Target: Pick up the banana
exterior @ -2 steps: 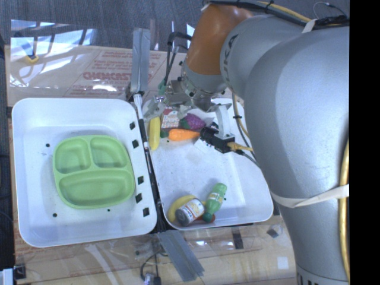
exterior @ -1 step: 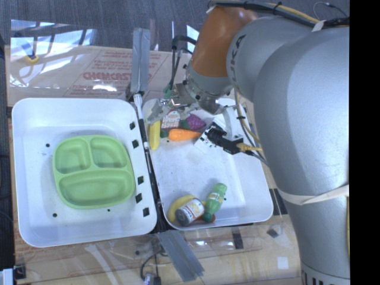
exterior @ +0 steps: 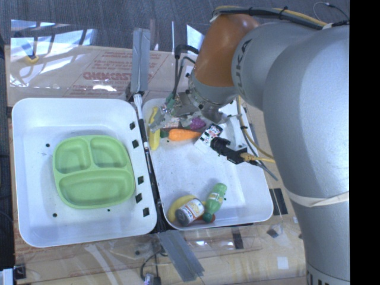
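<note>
Where the two bins met, the small yellow plastic banana point(exterior: 154, 136) lay in the right shallow white bin point(exterior: 199, 174), close against its left wall and near the far end. An orange toy carrot point(exterior: 184, 135) lay just beside the banana, and a small purple thing point(exterior: 196, 123) sat just behind the carrot. The grey metal gripper point(exterior: 178, 107) was low over this far end, near the banana's top, but I could not tell if it was apart or together, or if it touched anything. At the bin's near end a round can with a red label point(exterior: 190, 210) lay beside a green plastic bottle point(exterior: 215, 198). The left shallow white bin point(exterior: 29, 159) held a green plate with three parts point(exterior: 93, 171).
</note>
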`<move>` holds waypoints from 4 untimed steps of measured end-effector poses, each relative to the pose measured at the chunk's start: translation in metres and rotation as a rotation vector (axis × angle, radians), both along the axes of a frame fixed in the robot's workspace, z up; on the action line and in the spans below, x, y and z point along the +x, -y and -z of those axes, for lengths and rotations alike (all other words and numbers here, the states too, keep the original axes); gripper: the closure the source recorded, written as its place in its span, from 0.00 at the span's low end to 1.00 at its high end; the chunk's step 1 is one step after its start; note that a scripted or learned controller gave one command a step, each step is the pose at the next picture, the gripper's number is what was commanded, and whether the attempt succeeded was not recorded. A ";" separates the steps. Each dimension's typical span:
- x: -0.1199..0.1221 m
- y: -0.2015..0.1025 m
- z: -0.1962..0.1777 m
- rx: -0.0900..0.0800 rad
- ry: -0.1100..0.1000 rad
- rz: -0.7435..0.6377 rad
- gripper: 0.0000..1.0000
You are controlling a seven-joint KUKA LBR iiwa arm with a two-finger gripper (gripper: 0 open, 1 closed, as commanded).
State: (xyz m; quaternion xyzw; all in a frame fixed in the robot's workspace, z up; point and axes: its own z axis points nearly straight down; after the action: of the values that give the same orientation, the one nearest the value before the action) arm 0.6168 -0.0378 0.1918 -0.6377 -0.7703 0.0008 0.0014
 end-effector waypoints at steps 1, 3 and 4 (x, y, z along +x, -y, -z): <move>0.035 -0.021 0.000 0.000 0.001 -0.012 0.00; 0.036 -0.040 0.000 0.000 0.002 -0.233 0.00; 0.002 -0.008 0.000 0.000 0.001 -0.268 0.00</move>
State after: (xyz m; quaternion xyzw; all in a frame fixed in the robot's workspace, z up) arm 0.6191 -0.0293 0.1916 -0.5292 -0.8485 0.0008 0.0009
